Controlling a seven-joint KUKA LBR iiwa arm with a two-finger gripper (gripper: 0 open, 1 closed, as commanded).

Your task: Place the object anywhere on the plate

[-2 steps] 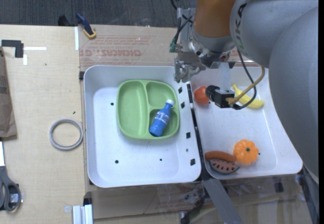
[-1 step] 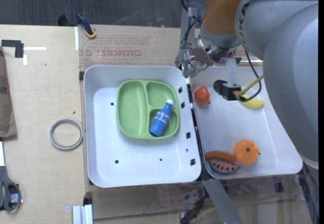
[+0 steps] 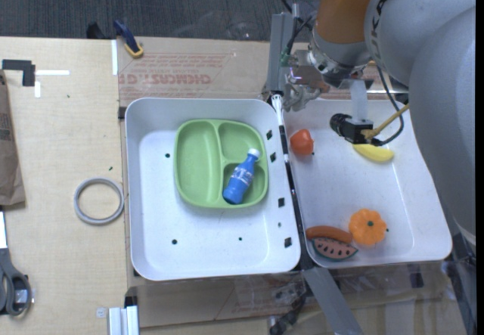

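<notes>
Blue bottle (image 3: pixel 241 178) already lying at 4 o'clock on green plate (image 3: pixel 219 163): light, stiff, slippery, roll-prone; best pinched mid-body. End effector (image 3: pixel 301 91) at 1 o'clock; opening impossible to tell.

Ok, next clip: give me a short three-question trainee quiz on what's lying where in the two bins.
1. True or false: the blue bottle lies on the green plate.
2. Which item sits nearest the watermelon slice? A) banana B) pumpkin C) hot dog
3. Fill in: the red tomato lies in the ____ bin, close to the divider between the bins.

Key: 1 true; 2 C, the two lie side by side; 3 right.
</notes>
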